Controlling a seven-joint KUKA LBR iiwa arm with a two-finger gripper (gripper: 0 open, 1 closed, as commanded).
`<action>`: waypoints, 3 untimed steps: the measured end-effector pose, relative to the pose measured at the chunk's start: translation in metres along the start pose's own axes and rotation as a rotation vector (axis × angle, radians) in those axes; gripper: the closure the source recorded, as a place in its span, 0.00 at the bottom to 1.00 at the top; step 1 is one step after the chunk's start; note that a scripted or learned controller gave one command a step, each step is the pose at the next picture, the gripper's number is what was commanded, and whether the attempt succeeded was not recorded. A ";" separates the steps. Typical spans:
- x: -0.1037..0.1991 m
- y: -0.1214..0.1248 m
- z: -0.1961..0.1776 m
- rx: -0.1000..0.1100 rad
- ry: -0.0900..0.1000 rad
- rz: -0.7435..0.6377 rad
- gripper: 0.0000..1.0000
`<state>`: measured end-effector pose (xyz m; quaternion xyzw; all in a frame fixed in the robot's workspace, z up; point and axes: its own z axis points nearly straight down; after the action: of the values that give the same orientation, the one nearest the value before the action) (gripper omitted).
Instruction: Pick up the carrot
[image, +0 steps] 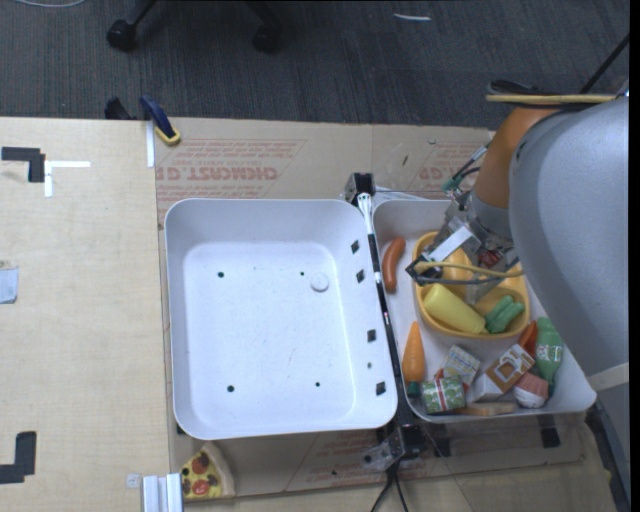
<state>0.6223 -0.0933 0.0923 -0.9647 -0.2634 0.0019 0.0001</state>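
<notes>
Camera view: arm enters from right. Gripper (465, 250) sits over yellow bowl (425, 300) in far half of right bin (500, 414); how far open cannot be told. Carrot (413, 350) lies lengthwise along right bin's left wall, just beside bowl's near-left rim, apart from gripper. Left bin (185, 300) alongside.

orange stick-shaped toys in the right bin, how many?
2. One reddish-orange piece along the left wall of the right bin, beside the yellow bowl; one orange carrot just below it, nearer the camera. The arm may hide more.
</notes>
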 end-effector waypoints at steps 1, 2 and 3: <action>-0.035 -0.013 0.000 -0.001 0.002 0.167 0.00; -0.002 0.023 0.001 0.000 0.001 0.190 0.00; -0.048 -0.026 0.001 0.000 0.004 0.029 0.00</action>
<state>0.5678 -0.0957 0.0920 -0.9684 -0.2494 0.0001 0.0006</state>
